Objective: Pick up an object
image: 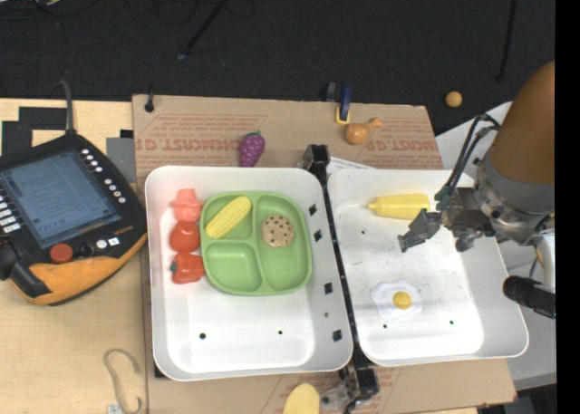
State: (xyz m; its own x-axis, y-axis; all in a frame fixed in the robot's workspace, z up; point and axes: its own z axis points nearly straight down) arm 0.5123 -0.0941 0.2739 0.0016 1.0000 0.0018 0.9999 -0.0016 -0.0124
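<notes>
In the right bin a yellow mustard bottle lies near the back, and a fried egg lies toward the front. My gripper hangs over the middle of this bin, just right of and below the bottle. Its two dark fingers stand spread apart with nothing between them. The left bin holds a green divided plate with a corn cob and a cookie in its compartments. A pink toy and two red toys lie left of the plate.
A teach pendant lies on the bench at the left. Behind the bins on the cardboard sit purple grapes, an orange toy and a blue-yellow clamp. A yellow lemon lies in front of the bins.
</notes>
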